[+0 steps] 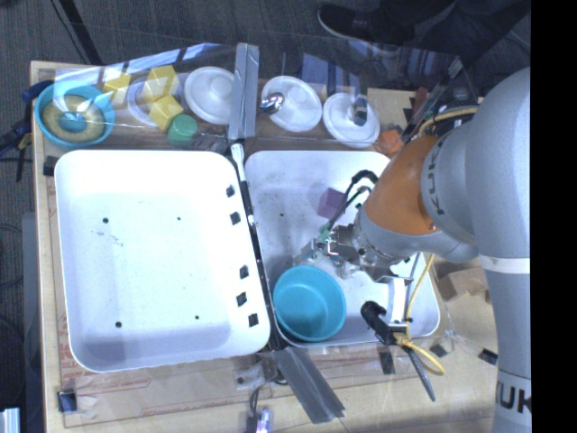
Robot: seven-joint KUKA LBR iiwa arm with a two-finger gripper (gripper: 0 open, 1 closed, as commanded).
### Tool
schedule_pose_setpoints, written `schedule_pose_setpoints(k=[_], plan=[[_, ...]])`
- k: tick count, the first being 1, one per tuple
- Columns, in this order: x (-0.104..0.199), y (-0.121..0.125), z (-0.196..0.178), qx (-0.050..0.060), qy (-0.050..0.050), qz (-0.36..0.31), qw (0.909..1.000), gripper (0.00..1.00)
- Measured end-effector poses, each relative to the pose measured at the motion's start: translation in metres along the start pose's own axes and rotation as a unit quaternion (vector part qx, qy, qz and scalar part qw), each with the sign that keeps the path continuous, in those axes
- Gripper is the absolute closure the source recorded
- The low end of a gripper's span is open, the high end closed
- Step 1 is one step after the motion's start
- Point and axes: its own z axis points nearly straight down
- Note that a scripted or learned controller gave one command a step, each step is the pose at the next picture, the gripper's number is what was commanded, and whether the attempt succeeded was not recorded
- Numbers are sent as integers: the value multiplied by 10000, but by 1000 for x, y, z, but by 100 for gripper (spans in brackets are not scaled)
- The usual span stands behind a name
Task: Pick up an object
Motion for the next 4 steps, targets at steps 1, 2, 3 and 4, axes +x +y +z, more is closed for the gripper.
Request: schedule_pose_setpoints(k=[1,2,3,4], plan=[[-20,12,-50,7,0,134,9999,0],[-24,46,-58,6,2,114,9999,0],[-16,80,-81,0,-4,-504,9987,0],[-5,126,-2,-18,-9,-811,9967,0]])
